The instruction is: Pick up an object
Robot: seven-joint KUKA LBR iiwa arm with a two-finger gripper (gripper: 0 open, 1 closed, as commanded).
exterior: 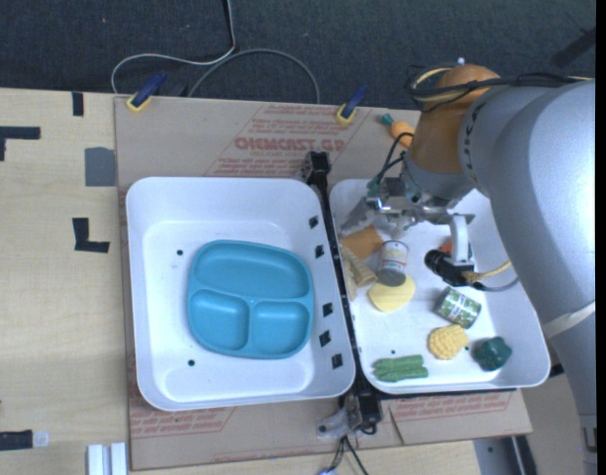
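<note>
The arm reaches in from the right over the right bin (pixel 526 349), and its gripper (pixel 387 209) hangs low at that bin's far left part. Just below it lie a tan block (pixel 361 240) and a small grey can (pixel 392 257). A pale yellow round piece (pixel 392 293) sits under the can. Further right and nearer are a green-labelled can (pixel 458 307), a yellow corn piece (pixel 447 342), a green pea pod (pixel 399 367) and a dark green lump (pixel 492 352). I see nothing lifted off the bin floor.
The left bin (pixel 154 265) holds a blue divided plate (pixel 250 298). A black divider (pixel 328 265) runs between the bins. The arm's bulky grey body covers the right bin's far right side.
</note>
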